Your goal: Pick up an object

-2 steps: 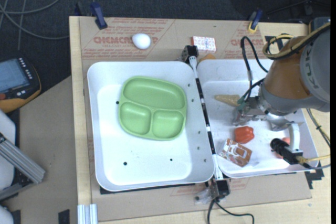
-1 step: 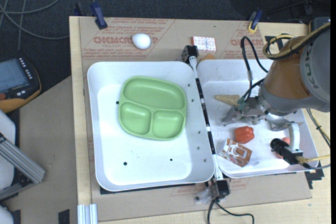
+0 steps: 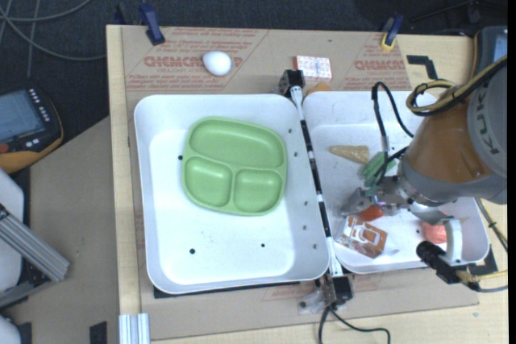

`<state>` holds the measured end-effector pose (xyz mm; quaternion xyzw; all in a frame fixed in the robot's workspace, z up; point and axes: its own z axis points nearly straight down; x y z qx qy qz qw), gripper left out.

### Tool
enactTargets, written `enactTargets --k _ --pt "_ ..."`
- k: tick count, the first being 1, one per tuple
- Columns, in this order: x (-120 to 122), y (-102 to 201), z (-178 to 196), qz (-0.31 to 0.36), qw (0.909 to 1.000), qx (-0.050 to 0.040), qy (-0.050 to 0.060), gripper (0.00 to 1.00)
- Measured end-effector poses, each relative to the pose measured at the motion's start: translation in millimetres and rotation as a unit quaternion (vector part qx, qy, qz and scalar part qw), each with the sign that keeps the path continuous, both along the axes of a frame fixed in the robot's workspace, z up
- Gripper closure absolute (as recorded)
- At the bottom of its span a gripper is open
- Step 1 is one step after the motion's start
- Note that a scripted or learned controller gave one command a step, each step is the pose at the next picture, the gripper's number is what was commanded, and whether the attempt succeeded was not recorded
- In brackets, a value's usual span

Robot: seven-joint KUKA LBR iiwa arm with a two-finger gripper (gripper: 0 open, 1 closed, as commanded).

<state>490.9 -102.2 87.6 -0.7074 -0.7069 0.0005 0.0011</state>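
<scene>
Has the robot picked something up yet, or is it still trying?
Not yet, as far as I can see. The gripper is down low in the right bin, among the small things there: a green item, a red one and a clear packet. Nothing looks lifted. Grabbing and raising one is left. The green divided plate sits in the left bin.

Left white bin [image 3: 161, 254]: light green three-compartment plastic plate [image 3: 235, 165] takes the upper middle; bare floor open along the front, left side and lower right corner. Right white bin [image 3: 343, 105] is crowded: the grey-and-orange arm [image 3: 451, 149] covers its right half, with a tan wedge-shaped piece [image 3: 350, 152], a green item [image 3: 374, 167] and an orange-and-clear crinkly packet [image 3: 364, 238] near the middle and front; bare strip along the back. Black cable [image 3: 380, 113] loops over that bin. Worktop [image 3: 266, 48] behind holds a white egg-shaped object [image 3: 217, 62] and a small chequered box [image 3: 314, 67].
</scene>
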Motion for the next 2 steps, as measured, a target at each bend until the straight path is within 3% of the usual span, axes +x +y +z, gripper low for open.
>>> enactTargets --k 1,2 --pt "0.5 0.1 9.9 0.0 1.0 -0.0003 -0.001 1.0" --pt "32.7 58.3 97.2 0.001 1.0 -0.0002 -0.002 1.0"
